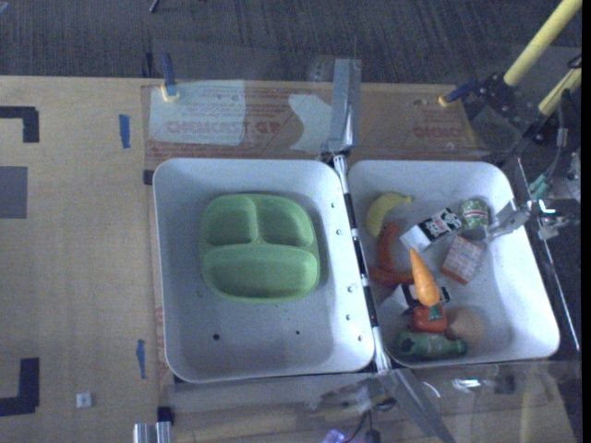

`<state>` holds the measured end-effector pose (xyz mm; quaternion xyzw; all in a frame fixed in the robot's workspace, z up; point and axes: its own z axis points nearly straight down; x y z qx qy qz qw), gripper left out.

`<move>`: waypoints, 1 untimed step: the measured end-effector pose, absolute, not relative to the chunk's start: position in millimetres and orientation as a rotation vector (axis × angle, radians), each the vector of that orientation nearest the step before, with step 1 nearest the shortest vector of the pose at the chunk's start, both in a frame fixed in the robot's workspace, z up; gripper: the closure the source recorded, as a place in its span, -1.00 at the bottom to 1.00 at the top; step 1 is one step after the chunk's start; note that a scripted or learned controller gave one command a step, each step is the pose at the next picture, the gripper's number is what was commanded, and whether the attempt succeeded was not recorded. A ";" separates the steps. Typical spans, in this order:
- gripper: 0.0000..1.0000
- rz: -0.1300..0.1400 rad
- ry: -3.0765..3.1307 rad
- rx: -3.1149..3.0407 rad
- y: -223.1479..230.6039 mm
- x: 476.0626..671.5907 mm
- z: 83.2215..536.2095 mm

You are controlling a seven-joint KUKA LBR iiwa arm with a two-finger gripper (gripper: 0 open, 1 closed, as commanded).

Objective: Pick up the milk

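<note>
Two white bins sit side by side on the wooden bench (74, 275). The left bin (175, 340) carries a green divided plate (260, 247) near its middle. The right bin (526, 321) holds a heap of small things.

The milk (434, 226), a small black-and-white carton, lies tilted toward the upper middle of the right bin. At its 10 o'clock sits a yellow banana (386, 210); at its 3 o'clock, just beside it, a green-labelled can (474, 213). At its 5 o'clock lies a small pinkish box (462, 259). An orange carrot (423, 280) lies at its 6 o'clock, with a red curved piece (388, 252) to the carrot's 10 o'clock. Further down the bin, a dark green thing (429, 345) lies along the lower wall.

The jaws (506, 221) hang over the right bin at the milk's 3 o'clock, beyond the can, apart from the carton. Whether they stand wide or narrow cannot be told; nothing shows between them.
</note>
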<state>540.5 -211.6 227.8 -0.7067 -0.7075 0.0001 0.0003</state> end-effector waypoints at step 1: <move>-1.00 -0.009 -2.203 -2.255 -185.5 591.5 123.8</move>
